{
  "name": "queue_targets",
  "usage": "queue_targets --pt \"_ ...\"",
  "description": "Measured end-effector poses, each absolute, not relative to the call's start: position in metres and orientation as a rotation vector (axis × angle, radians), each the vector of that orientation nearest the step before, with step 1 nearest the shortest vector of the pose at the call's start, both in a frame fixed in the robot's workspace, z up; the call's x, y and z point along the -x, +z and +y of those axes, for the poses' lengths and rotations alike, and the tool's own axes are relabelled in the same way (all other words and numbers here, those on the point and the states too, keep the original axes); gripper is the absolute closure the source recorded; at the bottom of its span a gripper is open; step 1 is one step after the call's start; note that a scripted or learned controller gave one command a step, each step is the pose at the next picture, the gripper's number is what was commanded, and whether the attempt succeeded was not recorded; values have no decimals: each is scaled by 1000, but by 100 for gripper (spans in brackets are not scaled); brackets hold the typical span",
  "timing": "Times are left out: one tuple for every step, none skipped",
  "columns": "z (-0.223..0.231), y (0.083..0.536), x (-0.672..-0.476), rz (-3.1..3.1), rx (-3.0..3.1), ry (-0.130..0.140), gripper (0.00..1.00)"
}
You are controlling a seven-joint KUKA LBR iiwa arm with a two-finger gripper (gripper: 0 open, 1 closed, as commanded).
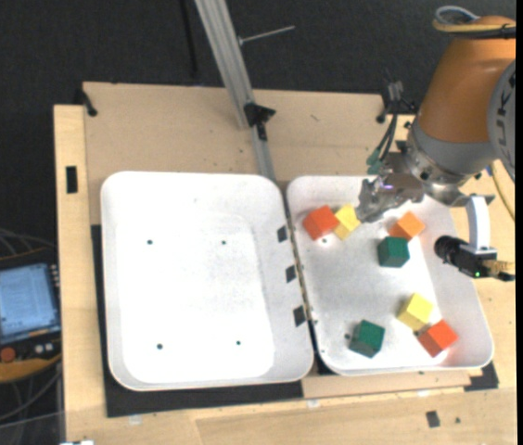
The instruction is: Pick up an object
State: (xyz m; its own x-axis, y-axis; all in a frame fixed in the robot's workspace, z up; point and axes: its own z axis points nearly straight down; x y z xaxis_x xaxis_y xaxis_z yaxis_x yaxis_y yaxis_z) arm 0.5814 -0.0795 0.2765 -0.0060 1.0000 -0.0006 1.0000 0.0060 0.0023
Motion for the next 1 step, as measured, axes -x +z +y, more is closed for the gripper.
queue_targets --pt "-35 271 -592 2225 -2214 1 100"
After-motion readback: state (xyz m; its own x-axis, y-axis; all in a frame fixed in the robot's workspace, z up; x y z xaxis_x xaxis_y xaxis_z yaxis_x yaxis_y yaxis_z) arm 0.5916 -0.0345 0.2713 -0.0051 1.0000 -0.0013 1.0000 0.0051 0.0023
